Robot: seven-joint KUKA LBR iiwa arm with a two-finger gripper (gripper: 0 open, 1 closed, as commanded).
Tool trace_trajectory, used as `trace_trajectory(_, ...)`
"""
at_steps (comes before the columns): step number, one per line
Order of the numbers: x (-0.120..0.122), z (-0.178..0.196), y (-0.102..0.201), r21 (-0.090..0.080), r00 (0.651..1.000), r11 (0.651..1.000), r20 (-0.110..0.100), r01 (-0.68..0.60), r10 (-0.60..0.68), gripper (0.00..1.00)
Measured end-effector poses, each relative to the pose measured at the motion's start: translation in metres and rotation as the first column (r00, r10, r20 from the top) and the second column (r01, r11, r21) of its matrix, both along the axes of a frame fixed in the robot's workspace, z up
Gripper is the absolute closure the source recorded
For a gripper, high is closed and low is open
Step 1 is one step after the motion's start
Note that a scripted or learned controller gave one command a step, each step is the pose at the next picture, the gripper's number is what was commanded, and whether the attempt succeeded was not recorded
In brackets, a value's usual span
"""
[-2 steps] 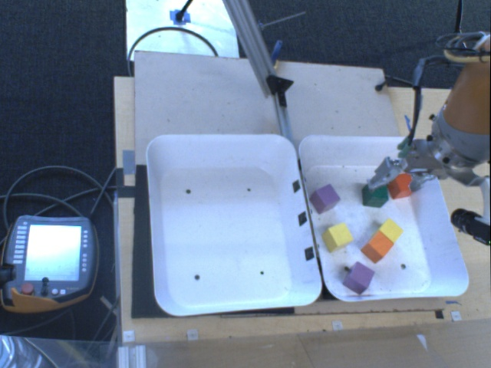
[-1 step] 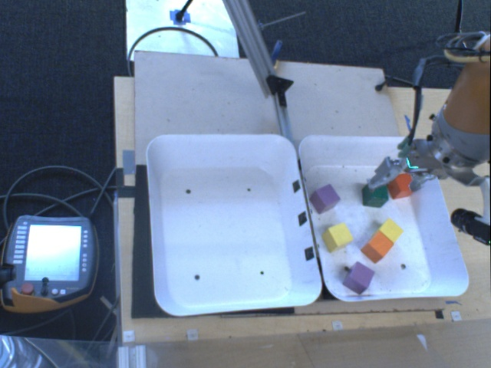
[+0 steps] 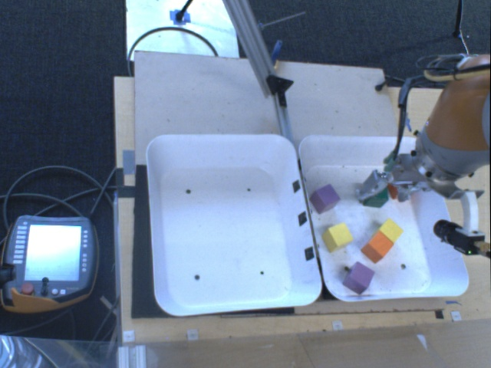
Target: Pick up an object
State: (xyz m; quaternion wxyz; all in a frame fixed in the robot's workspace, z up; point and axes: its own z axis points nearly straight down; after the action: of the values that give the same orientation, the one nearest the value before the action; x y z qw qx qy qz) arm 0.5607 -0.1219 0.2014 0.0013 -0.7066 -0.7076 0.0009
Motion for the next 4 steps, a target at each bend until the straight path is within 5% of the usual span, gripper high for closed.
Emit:
trace_trajectory(2, -0.003, -0.114, -0.003, 0.000, 1.000, 1.000, 0.000, -0.001, 0.001, 0.00)
trace_trajectory(3, -0.001, -0.100, -0.003, -0.001, 1.000, 1.000, 0.007, -0.003, 0.003, 1.00)
trace_trajectory(4, 0.009, -0.048, 0.002, -0.002, 1.000, 1.000, 0.010, -0.004, 0.004, 1.00)
